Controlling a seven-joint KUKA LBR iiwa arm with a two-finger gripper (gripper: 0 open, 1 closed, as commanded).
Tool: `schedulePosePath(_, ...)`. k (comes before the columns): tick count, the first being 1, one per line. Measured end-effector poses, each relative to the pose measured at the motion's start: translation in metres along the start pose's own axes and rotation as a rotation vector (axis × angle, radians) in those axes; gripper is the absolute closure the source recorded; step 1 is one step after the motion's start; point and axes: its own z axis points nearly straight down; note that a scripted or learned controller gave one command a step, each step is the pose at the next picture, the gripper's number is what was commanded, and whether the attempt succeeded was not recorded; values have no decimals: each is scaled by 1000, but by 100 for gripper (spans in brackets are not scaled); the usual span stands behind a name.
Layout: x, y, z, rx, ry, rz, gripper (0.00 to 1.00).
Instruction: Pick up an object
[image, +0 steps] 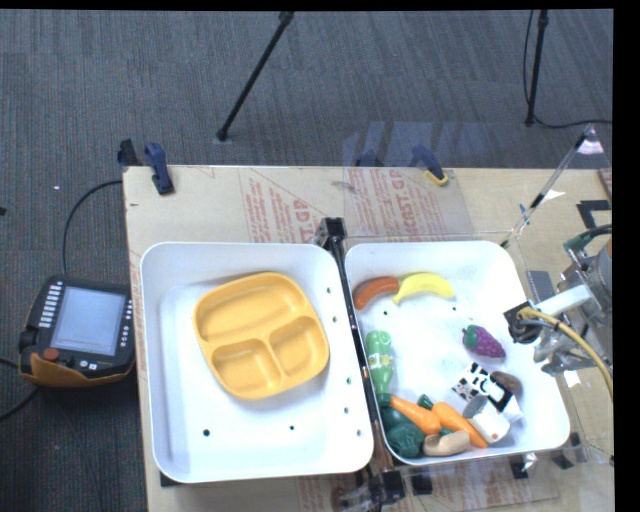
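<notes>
Two white bins sit side by side on the bench. The left bin (160, 400) holds one yellow divided plate (260, 332). The right bin (500, 262) holds one banana (425, 288), one sausage (374, 290), one green bottle (379, 357), one bunch of purple grapes (484, 342), two carrots (432, 414) and a few more toys heaped in its near corner. The arm (560, 315) reaches in over the right rim; whether its gripper is open or closed cannot be made out
</notes>
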Motion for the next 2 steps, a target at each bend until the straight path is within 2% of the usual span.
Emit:
schedulePosePath(1,33,-37,109,9,-11,-61,100)
schedulePosePath(2,-8,43,33,0,2,1,100)
